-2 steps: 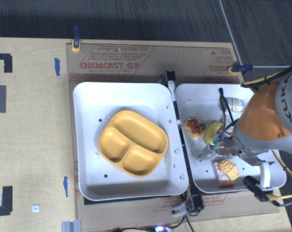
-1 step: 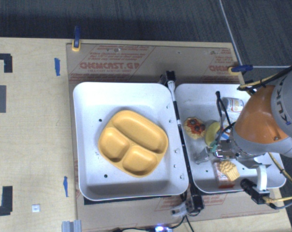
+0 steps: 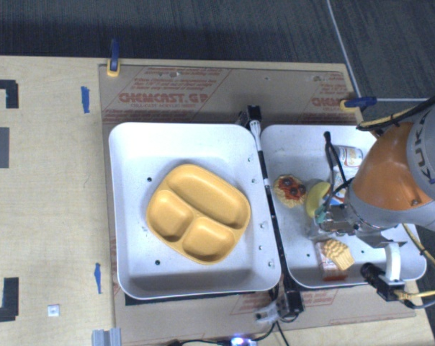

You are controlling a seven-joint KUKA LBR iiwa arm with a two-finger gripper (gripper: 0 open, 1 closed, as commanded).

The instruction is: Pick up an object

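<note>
The right bin [image 3: 297, 144] holds several small items. A round red and yellow piece [image 3: 289, 189] lies near its left wall. A yellow-green rounded item [image 3: 317, 195] sits beside it. A tan waffle-like piece [image 3: 335, 254] rests near the front, and a white and orange item [image 3: 349, 156] lies toward the back right. My gripper [image 3: 333, 220] hangs low over the middle of this bin, between the yellow-green item and the waffle piece. The wrist hides what lies directly under it.
A large yellow three-compartment tray [image 3: 196, 211] lies upside down in the left bin [image 3: 131, 157]. A black divider rail [image 3: 266, 193] runs between the bins. Cables [image 3: 334, 161] trail from the arm, whose orange band [image 3: 390, 171] overhangs the right bin's right side.
</note>
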